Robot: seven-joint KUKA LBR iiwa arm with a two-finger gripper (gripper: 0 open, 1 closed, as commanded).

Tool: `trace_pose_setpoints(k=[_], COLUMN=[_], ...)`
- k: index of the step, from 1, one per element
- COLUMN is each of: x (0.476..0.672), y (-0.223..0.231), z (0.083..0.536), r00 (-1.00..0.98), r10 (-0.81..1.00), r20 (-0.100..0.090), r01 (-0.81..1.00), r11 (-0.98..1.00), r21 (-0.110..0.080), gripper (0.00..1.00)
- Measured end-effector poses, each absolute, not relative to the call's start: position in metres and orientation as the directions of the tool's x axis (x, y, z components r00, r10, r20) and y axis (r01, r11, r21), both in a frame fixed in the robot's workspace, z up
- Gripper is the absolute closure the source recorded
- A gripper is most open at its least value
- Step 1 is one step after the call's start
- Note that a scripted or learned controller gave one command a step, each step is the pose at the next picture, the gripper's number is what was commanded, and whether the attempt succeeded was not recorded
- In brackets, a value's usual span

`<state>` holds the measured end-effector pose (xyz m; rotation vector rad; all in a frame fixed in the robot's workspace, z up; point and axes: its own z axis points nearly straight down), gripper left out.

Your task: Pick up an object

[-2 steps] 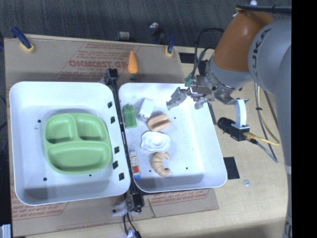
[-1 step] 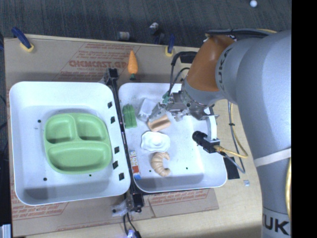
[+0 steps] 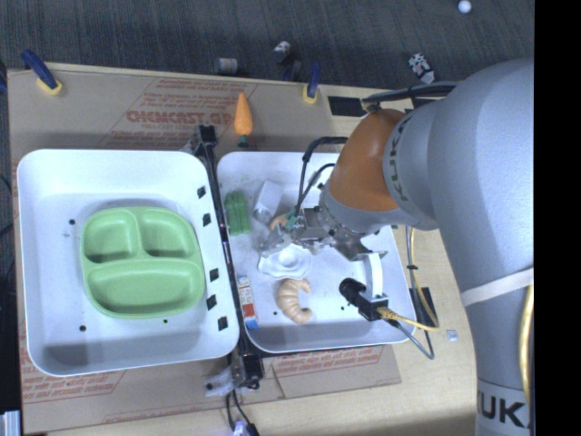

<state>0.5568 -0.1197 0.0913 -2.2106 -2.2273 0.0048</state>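
Note:
The right bin (image 3: 381,330) holds several small things. A green ridged piece (image 3: 237,213) lies by its left wall, with a pale clear packet (image 3: 267,195) beside it. A white flat item like a fried egg (image 3: 284,262) sits mid-bin, and a tan croissant (image 3: 294,300) lies just in front of it. A small printed carton (image 3: 247,302) lies along the left wall. My gripper (image 3: 292,224) hangs low over the bin's middle, right above the white item and next to the clear packet. The wrist hides what lies under it.
The left bin (image 3: 45,180) holds a green divided plate (image 3: 141,262). An orange carrot-shaped toy (image 3: 242,114) stands on the cardboard behind the bins. The grey arm (image 3: 454,171) covers the right bin's right side. Blue clamps (image 3: 41,73) hold the board's back edge.

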Motion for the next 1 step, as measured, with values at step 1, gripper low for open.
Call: trace_pose_setpoints(k=[1], x=[0.4759], y=[-0.1033], z=[0.0915], r00=[-0.008], r10=[1.0], r20=[0.002], r01=[1.0], r11=[0.008], r21=[-0.004], gripper=[0.0])
